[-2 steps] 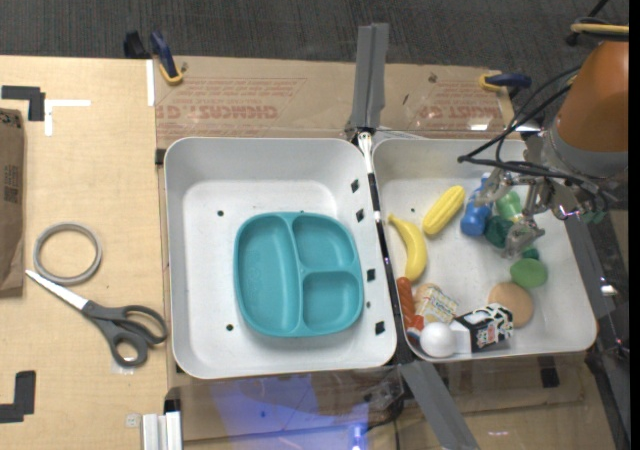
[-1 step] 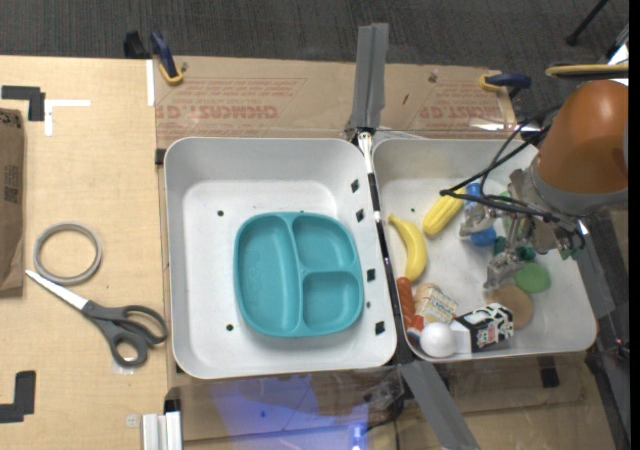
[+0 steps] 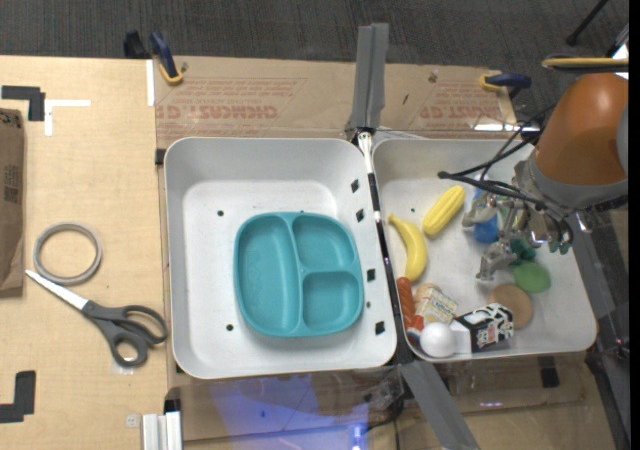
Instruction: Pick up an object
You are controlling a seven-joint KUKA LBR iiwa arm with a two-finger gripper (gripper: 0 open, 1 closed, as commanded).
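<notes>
From my remote station I watch the arm (image 3: 585,133) lean in over the right bin (image 3: 400,160), its pincer (image 3: 505,248) lowered among the toys there; I cannot tell how the pincer stands, because cables and metal blur together at its tip. Far to the pincer's left sits the left bin (image 3: 190,238), which carries a teal divided plate (image 3: 298,273), probably as a drop-off spot. Nearer on that side lie a banana (image 3: 411,246) and a corn cob (image 3: 444,210), loose and well placed for a grab. Right at the pincer is a blue object (image 3: 486,231), with a green piece (image 3: 531,277) just below it and a tan disc (image 3: 511,300) below that; I judge one of these the likely target. Further below rest a black-and-white cow carton (image 3: 490,324) and a white ball (image 3: 436,340). I see nothing lifted yet.
</notes>
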